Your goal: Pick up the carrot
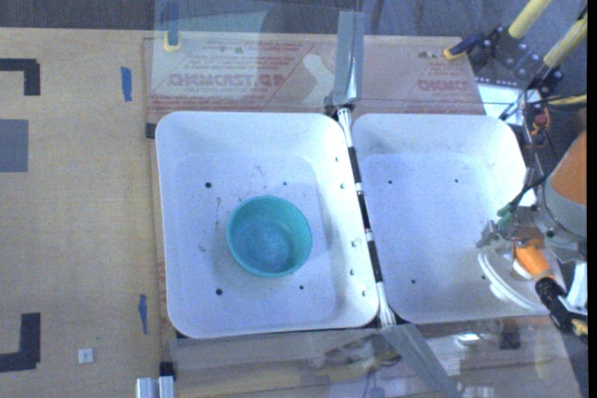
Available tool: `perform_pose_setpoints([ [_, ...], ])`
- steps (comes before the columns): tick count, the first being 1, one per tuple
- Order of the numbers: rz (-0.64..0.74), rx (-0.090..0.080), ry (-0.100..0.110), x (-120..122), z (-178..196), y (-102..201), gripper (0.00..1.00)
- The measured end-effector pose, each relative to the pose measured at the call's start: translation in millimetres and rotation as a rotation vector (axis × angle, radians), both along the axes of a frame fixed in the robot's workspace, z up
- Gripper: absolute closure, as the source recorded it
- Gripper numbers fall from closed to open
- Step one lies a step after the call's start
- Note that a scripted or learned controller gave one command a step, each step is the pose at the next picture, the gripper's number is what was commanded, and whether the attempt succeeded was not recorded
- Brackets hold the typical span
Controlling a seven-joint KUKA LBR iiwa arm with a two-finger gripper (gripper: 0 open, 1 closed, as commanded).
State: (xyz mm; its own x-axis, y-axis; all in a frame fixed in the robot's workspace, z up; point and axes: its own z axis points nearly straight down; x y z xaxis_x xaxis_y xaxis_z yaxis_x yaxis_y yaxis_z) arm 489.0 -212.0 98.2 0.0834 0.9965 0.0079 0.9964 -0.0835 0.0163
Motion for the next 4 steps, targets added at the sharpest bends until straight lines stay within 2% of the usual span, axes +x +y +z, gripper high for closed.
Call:
perform_pose_setpoints([
  [1, -0.063, -0.006, 0.02, -9.0, 134.2, 17.1, 1.0],
  [2, -0.152, -0.007, 0.019, 30.2, 117.4, 43.4, 1.0],
  [3, -0.431, -0.002, 0.025, -5.1, 58.3, 82.3, 1.0],
  [4, -0.188, -0.006, 0.021, 53.6, 84.8, 124.4, 1.0],
])
